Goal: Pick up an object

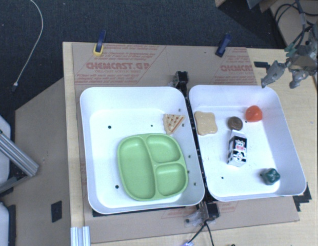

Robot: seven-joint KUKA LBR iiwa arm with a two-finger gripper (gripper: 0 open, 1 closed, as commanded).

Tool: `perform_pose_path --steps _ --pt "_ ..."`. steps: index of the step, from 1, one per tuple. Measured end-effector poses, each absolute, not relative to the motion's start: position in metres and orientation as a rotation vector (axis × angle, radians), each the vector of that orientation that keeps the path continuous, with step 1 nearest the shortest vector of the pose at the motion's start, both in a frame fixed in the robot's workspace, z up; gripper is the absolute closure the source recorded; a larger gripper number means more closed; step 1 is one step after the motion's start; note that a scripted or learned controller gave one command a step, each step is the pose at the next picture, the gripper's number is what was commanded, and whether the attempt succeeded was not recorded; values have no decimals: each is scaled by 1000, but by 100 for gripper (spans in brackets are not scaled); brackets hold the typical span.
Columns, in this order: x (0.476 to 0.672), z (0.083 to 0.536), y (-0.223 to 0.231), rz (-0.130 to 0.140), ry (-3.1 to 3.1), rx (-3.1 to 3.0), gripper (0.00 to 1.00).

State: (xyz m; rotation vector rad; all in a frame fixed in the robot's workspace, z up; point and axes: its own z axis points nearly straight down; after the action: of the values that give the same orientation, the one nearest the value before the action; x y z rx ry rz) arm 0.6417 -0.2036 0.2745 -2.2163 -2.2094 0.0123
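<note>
From the camera view above the bench, the gripper (282, 76) is hanging at the upper right, beyond the far right corner of the right bin (287, 137), over the brown board and not over any object. Its two grey fingers (269, 75) are standing apart with a clear gap between them, and nothing is sitting in that gap.

The right bin is holding five things. A tan slice of toy bread (205, 122) is lying flat near the bin's left wall. Just to its right a small round brown piece (234, 123) is resting, and further right an orange-red ball-like piece (254, 113) is sitting close to the far wall. Below the brown piece a small black-and-white carton (237, 149) is lying on the bin floor, its long side running toward the near edge. A dark green lump (270, 176) is sitting near the bin's near right corner, well apart from the others.

The left bin (97, 137) is bearing a green divided plate (152, 165) with three compartments, taking up the near middle of the floor. A tan waffle-patterned wedge (172, 122) is lying just beyond the plate's far right corner, near the wall shared with the right bin.

Two clamps, one yellow and blue (99, 43) and one blue (223, 45), are gripping the far edge of the board (148, 60).
</note>
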Motion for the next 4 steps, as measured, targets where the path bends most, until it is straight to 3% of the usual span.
perform_pose_path --steps 1,4 --pt "644 283 -203 1 -2222 -2221 0" --pt "649 152 -197 5 -2219 -2216 0"
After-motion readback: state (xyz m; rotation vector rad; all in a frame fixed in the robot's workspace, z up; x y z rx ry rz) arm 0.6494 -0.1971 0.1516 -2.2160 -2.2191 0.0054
